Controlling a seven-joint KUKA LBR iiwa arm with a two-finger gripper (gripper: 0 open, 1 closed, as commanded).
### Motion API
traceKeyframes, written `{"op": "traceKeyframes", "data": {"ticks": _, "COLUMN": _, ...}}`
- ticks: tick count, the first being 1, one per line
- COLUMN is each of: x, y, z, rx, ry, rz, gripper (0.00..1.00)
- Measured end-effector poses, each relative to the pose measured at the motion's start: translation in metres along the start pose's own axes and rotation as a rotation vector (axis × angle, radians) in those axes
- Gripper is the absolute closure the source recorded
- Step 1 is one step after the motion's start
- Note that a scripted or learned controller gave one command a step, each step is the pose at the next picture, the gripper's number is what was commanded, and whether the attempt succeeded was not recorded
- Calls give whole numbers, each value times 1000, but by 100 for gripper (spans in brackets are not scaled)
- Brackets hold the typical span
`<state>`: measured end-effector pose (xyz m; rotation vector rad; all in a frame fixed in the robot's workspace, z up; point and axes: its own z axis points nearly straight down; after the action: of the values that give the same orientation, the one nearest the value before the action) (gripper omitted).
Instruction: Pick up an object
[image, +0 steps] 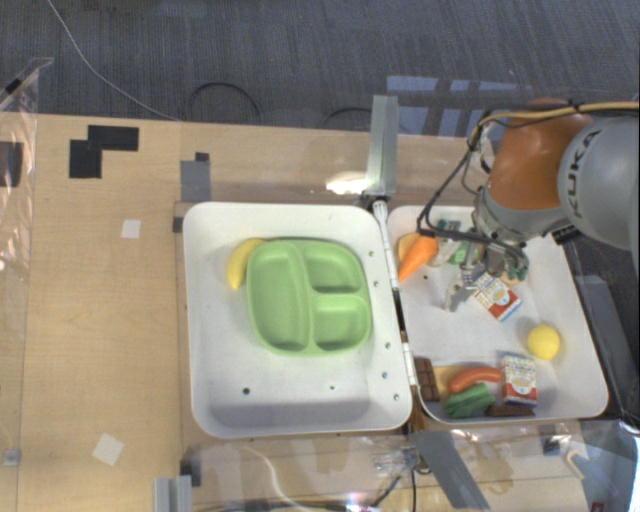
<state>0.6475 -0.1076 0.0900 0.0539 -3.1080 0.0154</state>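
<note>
The gripper (478, 283) hangs low in the right bin (575, 300), just beside a small carton (497, 297), positioned for a pick. Its state cannot be determined. Other candidates: carrot (416, 256) at left, lemon (543, 342) at right, well apart.
</note>
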Motion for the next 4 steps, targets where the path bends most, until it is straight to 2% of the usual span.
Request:
{"op": "traceKeyframes", "data": {"ticks": 1, "x": -2, "y": 0, "z": -11, "rx": 2, "ry": -8, "rz": -5, "gripper": 100}}
{"op": "traceKeyframes", "data": {"ticks": 2, "x": 37, "y": -53, "z": -192, "rx": 0, "ry": -55, "rz": -130, "gripper": 100}}
{"op": "traceKeyframes", "data": {"ticks": 3, "x": 86, "y": -97, "z": -79, "rx": -6, "ry": -34, "rz": -269, "gripper": 100}}
{"op": "traceKeyframes", "data": {"ticks": 4, "x": 47, "y": -69, "z": -173, "rx": -8, "ry": -46, "rz": 20, "gripper": 100}}
